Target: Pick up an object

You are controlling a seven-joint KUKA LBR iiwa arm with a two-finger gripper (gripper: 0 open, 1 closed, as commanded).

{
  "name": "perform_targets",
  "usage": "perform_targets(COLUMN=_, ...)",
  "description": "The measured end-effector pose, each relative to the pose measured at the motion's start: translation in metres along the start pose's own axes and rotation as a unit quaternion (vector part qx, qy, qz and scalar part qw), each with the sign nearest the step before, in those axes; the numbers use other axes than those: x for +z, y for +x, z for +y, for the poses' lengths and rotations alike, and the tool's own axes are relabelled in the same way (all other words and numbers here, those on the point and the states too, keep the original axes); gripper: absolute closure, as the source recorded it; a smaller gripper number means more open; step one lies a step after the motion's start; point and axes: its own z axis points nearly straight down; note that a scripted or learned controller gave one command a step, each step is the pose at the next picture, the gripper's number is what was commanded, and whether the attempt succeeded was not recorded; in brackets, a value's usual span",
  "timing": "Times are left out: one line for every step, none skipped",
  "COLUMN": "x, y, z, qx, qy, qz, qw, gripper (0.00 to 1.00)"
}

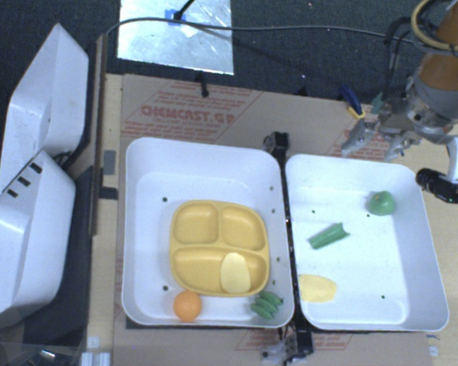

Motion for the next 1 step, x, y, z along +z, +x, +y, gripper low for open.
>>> perform_targets(x=-0.0067, y=-0.0053, z=0.0054, qx=0.0, qy=0.0, qz=0.0, qw=1.0, gripper=0.0)
